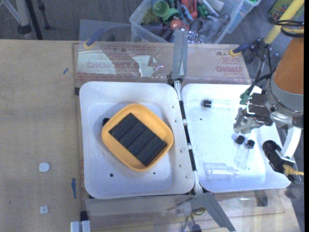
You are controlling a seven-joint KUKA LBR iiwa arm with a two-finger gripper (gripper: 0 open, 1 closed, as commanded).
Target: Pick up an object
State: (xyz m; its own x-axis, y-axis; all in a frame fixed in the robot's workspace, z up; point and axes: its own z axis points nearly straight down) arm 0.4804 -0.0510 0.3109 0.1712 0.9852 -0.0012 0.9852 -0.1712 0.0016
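A: Yellow tray (137, 136) with dark slats lies flat in the left bin (91, 178), tilted on the diagonal. Why is the hand (245, 122) over the right bin (212, 117)?

B: Likely to reach the clear vials: one (243, 153) stands just below it, one (217, 103) lies near the far wall, and a third (218, 168) lies near the front edge.

A: Hand state?

B: Cannot tell; glare and wiring obscure it. Nothing is visibly gripped. Clear glass on white is hard to outline.

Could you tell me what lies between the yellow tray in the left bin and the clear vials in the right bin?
In the camera view, the bins' adjoining rims lie between the yellow tray and the clear vials.
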